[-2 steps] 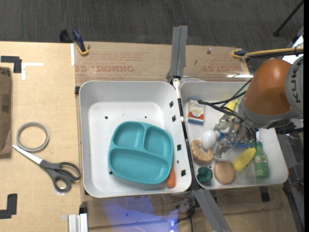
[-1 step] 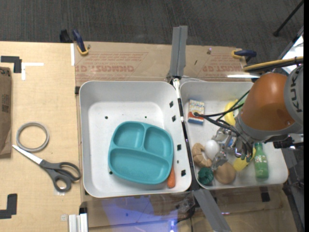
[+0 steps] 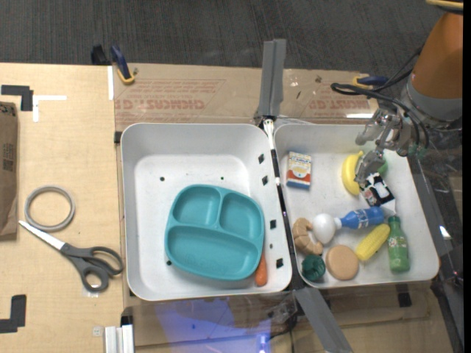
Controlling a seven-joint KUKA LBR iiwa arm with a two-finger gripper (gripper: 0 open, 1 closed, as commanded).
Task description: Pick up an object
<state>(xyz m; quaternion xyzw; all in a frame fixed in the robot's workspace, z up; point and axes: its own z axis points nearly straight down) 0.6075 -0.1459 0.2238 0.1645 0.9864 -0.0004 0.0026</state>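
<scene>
Metal claw (image 3: 370,160) lowered at upper right of frame, its state cannot be told, curved smooth yellow banana (image 3: 350,173) touched beneath it in right white bin (image 3: 427,267), teal moulded compartment tray (image 3: 215,232) seated in left bin.

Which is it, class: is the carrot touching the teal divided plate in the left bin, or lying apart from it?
Touching. The camera view shows the carrot pressed against the lower right rim of the teal plate, with no white bin floor visible between them.
</scene>
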